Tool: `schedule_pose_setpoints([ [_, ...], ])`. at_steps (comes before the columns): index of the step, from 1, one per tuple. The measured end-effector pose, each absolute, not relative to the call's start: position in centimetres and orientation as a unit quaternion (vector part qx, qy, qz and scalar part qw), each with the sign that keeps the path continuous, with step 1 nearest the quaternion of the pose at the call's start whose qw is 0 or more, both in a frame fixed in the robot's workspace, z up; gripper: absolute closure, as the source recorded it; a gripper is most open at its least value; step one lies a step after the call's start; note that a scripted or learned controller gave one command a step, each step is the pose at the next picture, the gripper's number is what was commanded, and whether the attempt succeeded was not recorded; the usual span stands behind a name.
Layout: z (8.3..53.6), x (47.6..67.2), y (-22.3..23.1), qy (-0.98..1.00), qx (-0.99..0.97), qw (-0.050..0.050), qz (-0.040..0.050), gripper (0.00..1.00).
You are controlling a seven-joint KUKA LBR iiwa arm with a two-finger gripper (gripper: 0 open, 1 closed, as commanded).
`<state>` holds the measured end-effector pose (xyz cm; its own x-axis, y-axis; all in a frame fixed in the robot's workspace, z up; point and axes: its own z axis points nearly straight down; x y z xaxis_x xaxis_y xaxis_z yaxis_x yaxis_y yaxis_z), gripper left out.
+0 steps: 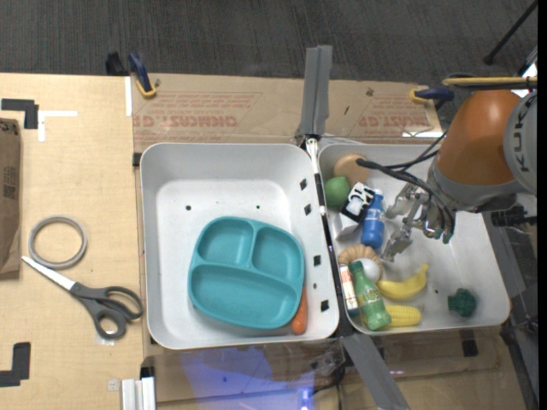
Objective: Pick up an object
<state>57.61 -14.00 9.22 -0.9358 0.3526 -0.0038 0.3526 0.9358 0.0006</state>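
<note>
My gripper [395, 232] hangs low in the right bin [490, 254], its fingers apart with nothing between them. Just left of it stands a blue bottle [373, 225], beside a black-and-white object [359, 198]. A green ball [337, 188] and a tan wooden piece [346, 165] lie at the bin's far left. Below the gripper are a yellow banana [407, 284], a green bottle [368, 298], a yellow corn cob [402, 316] and a brown ring-shaped piece [351, 254]. A dark green object [461, 302] sits in the near right corner.
The left bin [171, 156] holds a teal divided plate [248, 272] with an orange carrot [299, 316] at its right edge. Scissors [92, 295] and a tape roll [57, 240] lie on the bench to the left. The arm's orange band [483, 139] looms over the right bin.
</note>
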Motion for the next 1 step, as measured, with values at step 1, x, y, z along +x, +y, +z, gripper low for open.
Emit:
schedule_pose_setpoints([
  [1,9.29,57.14,-22.28,0.987,0.163,0.003,-0.0006,0.00],
])
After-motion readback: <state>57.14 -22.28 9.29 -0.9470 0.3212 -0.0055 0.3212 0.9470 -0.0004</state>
